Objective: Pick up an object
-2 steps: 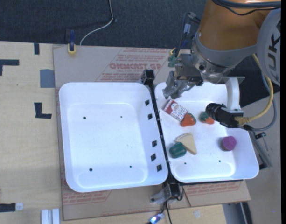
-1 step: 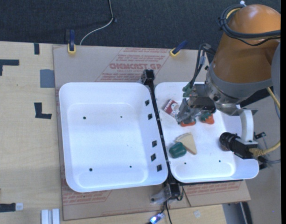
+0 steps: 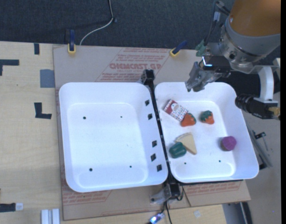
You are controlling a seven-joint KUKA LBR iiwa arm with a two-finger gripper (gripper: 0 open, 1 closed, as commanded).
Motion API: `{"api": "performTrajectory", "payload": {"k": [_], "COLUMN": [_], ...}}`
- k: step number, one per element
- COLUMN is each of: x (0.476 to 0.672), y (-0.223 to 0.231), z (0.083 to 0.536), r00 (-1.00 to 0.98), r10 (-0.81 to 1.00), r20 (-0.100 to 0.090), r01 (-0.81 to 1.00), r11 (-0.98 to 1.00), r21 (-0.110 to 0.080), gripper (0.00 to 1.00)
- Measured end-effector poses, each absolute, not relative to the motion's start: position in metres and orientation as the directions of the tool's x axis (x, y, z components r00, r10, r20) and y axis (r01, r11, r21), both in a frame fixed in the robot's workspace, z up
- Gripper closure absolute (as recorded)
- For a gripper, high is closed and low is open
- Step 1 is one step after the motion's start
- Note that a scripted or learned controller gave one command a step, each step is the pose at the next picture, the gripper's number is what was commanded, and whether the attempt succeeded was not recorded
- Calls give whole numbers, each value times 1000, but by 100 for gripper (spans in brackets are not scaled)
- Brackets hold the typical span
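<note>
Gripper (image 3: 197, 84) hangs over the far rim of the right bin (image 3: 243, 139), carrying nothing; can't tell if the fingers are apart or together from this angle. All the candidates sit in that bin: red-white packet (image 3: 174, 109) touching the orange-red piece (image 3: 188, 120), a red-green piece (image 3: 207, 117) just beside, tan wedge (image 3: 187, 142) touching the green lump (image 3: 177, 150), purple ball (image 3: 228, 143) alone. Risk: going for a touching pair could shove or pinch both. The ball may roll.
</note>
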State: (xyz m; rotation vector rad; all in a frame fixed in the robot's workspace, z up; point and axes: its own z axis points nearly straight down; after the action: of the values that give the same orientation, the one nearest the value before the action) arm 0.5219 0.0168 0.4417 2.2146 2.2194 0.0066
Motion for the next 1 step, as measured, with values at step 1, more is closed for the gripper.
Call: {"api": "performTrajectory", "payload": {"k": [1], "x": [481], "y": [-35], "z": [334], "r00": [7], "r10": [1000], "r20": [-2], "r01": [1000], "r11": [-7], "r21": [-16], "gripper": [100]}}
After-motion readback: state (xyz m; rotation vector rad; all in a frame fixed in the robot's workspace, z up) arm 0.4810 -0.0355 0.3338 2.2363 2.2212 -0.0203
